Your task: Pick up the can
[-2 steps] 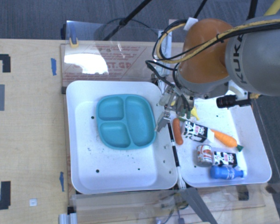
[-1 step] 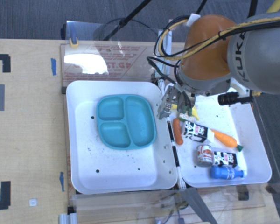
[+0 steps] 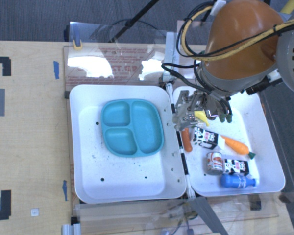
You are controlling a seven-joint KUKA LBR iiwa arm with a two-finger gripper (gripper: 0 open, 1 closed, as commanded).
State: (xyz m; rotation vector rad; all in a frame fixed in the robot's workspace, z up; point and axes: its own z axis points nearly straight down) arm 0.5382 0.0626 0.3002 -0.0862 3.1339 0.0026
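Observation:
The can [image 3: 214, 162], small with a red and white label, lies on its side in the front half of the right bin [image 3: 269, 131]. A black-and-white carton [image 3: 235, 166] touches its right side. My gripper [image 3: 187, 115] hangs over the left edge of the right bin, up and to the left of the can and apart from it. The orange wrist band and cables above hide part of the bin's back.
Around the can lie a second black-and-white carton [image 3: 206, 138], a carrot [image 3: 235, 146], a blue bottle [image 3: 237, 181], an orange sausage-shaped piece [image 3: 186, 140] and a yellow piece [image 3: 201, 116] below the gripper. The left bin [image 3: 83, 146] holds a blue divided plate [image 3: 132, 127].

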